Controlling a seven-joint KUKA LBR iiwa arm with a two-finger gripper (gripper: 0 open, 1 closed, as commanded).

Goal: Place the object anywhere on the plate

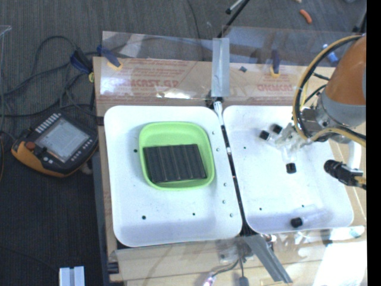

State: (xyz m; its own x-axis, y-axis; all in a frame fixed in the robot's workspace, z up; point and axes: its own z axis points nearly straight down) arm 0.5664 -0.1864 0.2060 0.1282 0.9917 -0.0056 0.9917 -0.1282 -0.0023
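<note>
A green square plate (pixel 176 132) with a dark ridged insert (pixel 175 163) sits in the left bin (pixel 122 177). My gripper (pixel 288 140) hangs over the upper middle of the right bin (pixel 262 189), far to the right of the plate. Two small black pieces (pixel 264 134) (pixel 277 127) lie just left of the gripper. Another small black piece (pixel 290 167) sits a little below it. A fourth black piece (pixel 296 222) lies near the right bin's front edge, beside something clear. Nothing is visibly held.
The grey arm with its orange band (pixel 351 70) comes in from the right, trailing yellow and black cables (pixel 309 100). A black connector (pixel 338 170) juts over the right bin's right side. A pendant (pixel 56 143) lies on the floor to the left.
</note>
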